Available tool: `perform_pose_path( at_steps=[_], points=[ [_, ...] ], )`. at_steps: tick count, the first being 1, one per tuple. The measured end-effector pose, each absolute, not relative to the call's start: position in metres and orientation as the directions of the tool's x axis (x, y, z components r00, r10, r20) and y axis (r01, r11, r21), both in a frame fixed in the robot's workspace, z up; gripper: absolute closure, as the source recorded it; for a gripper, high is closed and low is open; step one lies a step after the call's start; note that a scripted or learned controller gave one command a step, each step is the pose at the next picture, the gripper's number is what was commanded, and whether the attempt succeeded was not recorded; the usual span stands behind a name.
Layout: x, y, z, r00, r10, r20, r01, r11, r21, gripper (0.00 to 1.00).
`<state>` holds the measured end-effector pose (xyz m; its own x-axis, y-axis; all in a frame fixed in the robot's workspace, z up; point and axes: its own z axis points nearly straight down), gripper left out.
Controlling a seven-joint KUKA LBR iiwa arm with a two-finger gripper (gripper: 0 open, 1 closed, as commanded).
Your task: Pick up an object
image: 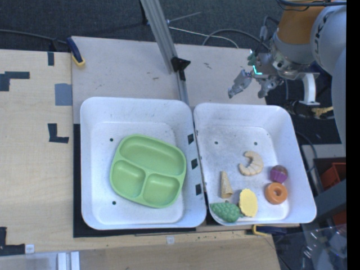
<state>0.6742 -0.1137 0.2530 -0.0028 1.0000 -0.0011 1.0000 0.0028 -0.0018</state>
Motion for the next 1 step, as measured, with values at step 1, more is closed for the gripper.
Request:
perform_pose_path(
  at_steps=[1],
  points=[
    [0.6717,-0.1132,0.2093,-0.002,1.000,-0.001,1.000,0.002,-0.006,0.00]
  ],
)
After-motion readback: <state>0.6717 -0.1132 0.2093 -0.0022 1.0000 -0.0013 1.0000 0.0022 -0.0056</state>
